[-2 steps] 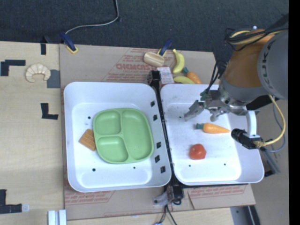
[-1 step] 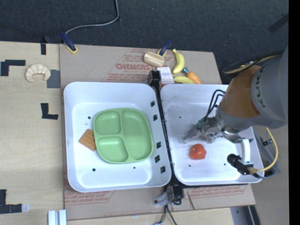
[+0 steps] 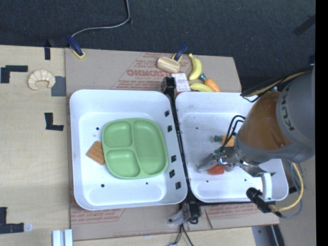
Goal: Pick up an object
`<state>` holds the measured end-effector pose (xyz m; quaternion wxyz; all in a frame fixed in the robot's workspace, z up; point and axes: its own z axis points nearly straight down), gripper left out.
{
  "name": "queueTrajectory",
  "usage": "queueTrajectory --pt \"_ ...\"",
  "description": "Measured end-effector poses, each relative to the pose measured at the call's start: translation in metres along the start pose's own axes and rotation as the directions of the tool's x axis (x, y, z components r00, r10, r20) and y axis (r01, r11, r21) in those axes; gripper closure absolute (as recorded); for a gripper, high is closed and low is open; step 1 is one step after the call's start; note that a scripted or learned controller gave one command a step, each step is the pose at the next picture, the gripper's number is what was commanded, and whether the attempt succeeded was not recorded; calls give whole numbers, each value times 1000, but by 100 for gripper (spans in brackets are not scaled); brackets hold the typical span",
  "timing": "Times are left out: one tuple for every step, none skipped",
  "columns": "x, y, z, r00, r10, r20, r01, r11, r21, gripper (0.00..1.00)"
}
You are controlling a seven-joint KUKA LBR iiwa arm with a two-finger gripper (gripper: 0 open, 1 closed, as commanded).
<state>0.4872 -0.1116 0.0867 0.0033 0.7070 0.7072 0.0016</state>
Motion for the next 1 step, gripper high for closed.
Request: queueTrajectory --pt "0 0 -10 1000 1 0 -1 1000 1 100"
